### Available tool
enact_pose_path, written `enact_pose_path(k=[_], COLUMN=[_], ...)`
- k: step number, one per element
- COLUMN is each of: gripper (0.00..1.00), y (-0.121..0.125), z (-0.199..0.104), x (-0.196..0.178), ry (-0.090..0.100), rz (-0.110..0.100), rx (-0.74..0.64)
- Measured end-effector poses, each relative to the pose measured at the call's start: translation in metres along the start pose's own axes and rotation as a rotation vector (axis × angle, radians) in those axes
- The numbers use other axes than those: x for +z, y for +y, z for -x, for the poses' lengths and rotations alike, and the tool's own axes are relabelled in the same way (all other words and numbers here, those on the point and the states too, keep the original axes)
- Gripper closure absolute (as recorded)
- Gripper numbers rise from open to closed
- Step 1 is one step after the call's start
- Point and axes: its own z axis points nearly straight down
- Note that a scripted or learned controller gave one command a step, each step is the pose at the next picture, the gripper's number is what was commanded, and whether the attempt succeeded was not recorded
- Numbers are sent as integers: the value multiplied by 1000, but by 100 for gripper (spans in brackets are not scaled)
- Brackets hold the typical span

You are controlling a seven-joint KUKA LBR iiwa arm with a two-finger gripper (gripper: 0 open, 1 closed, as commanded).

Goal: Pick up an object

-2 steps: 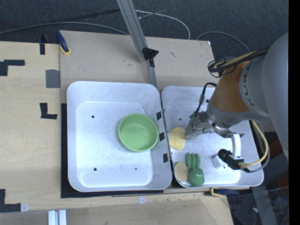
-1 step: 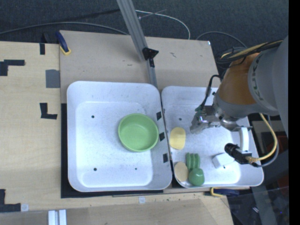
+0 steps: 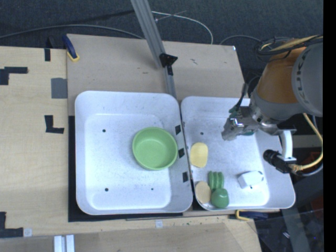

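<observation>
The grey two-finger gripper [image 3: 231, 132] is hanging over the right shallow white plastic bin [image 3: 273, 193], carrying nothing; how far it is parted cannot be told. The pale yellow rounded piece [image 3: 199, 154] is lying just to its lower left, well apart from the bin wall. The arm would probably do best centring over it before descending, keeping clear of the green ridged toy [image 3: 217, 188] nearby.

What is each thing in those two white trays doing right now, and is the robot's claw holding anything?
Green bowl: upright, lying in the left bin, right of its middle.
Pale yellow piece: lying flat in the right bin, near the divider.
Green object: lying at the right bin's front edge.
Tan piece: lying beside the green object, touching it.
White object: resting on the right bin's floor.
Gripper: over the right bin, nothing visible between its fingers.
</observation>
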Motion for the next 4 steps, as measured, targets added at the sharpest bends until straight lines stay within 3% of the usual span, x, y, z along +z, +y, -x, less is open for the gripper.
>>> enact_pose_path(k=[1, 4], gripper=[100, 100], y=[1, -4], z=[0, -158], x=[-24, -35], ry=[1, 3], rz=[-2, -6], rx=[-1, -7])
